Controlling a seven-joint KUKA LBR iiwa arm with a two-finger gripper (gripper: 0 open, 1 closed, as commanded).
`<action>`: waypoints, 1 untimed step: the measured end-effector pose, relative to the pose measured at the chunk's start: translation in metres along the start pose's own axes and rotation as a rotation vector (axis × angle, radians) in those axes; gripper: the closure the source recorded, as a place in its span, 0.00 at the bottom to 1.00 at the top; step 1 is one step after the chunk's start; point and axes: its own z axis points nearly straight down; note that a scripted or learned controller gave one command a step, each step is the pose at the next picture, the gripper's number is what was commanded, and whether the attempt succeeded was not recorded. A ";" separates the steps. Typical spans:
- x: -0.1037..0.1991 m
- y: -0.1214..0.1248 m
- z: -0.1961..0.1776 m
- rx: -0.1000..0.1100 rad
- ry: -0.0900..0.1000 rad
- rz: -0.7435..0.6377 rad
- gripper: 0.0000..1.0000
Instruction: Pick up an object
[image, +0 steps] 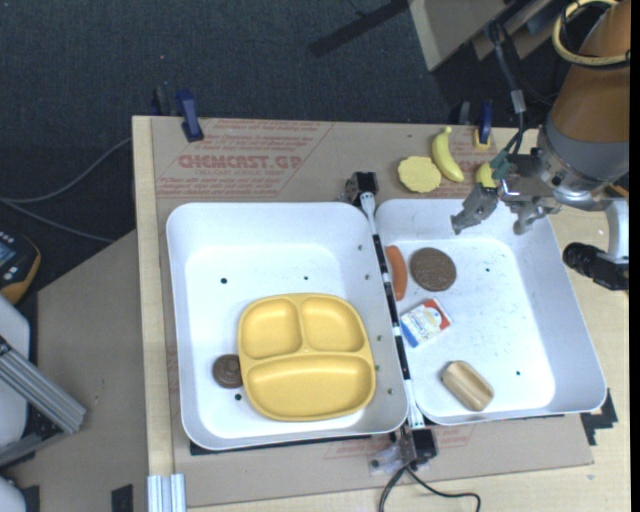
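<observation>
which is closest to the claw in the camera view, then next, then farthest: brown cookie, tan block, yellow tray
1. Brown cookie, upper part of the right bin, just below-left of the claw.
2. Tan block, near front edge of the right bin.
3. Yellow tray, across in the left bin.

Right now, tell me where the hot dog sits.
The hot dog lies in the right bin, against its left wall, just left of the brown cookie and above the small packet.

Left bin (190, 250): tray (303, 355), cookie (228, 371) just left of it. Right bin (560, 330): sausage (397, 271), biscuit (433, 268), packet (424, 322), bread roll (467, 385). Banana (447, 154) behind on worktop (250, 160).
</observation>
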 end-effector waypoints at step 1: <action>-0.022 0.004 0.141 0.012 0.001 0.003 0.00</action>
